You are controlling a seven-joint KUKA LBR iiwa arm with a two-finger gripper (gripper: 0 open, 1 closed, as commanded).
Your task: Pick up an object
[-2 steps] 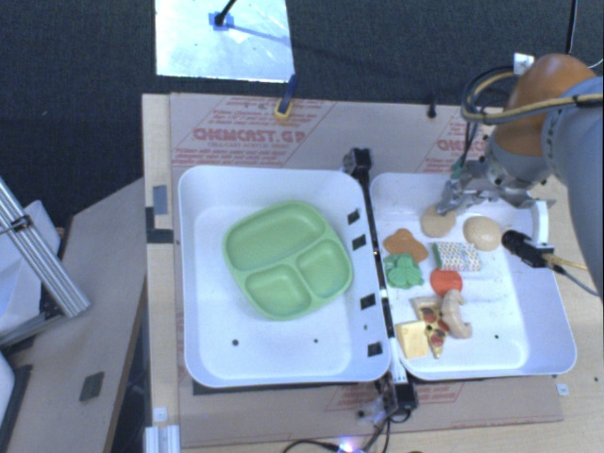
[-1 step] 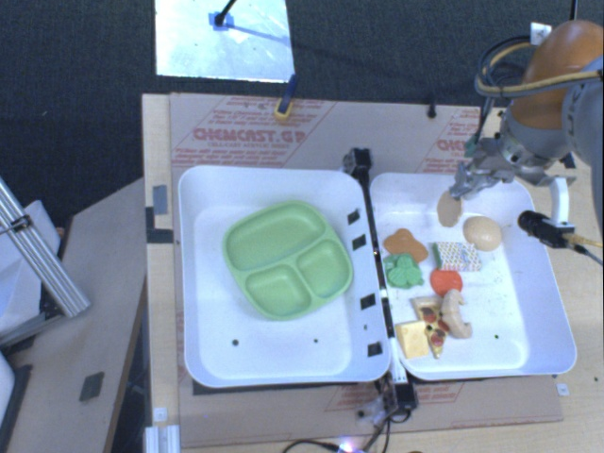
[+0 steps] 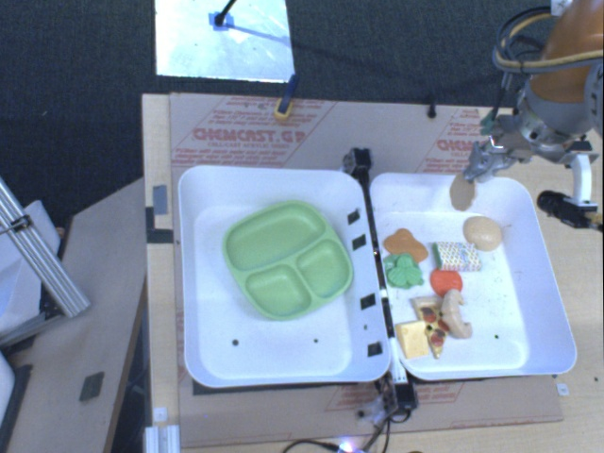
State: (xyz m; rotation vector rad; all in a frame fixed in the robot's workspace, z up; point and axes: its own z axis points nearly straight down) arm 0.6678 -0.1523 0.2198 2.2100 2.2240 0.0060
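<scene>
My gripper (image 3: 473,172) hangs over the back edge of the right bin (image 3: 543,300), shut on a small tan piece (image 3: 461,194) that dangles from its fingertips above the bin floor. Below it in the bin lie several toy foods: a beige egg (image 3: 482,233), a patterned box (image 3: 457,256), an orange-brown cookie (image 3: 405,243), a green broccoli (image 3: 404,272), a red tomato (image 3: 446,281), a tan peanut shape (image 3: 457,315), a pizza slice (image 3: 432,317) and a yellow cheese block (image 3: 411,339).
The left bin (image 3: 203,328) bears a green divided plate (image 3: 286,259). A black divider (image 3: 370,253) runs between the bins. The arm's orange band (image 3: 571,41) and cables sit at the upper right. Cardboard lies under both bins.
</scene>
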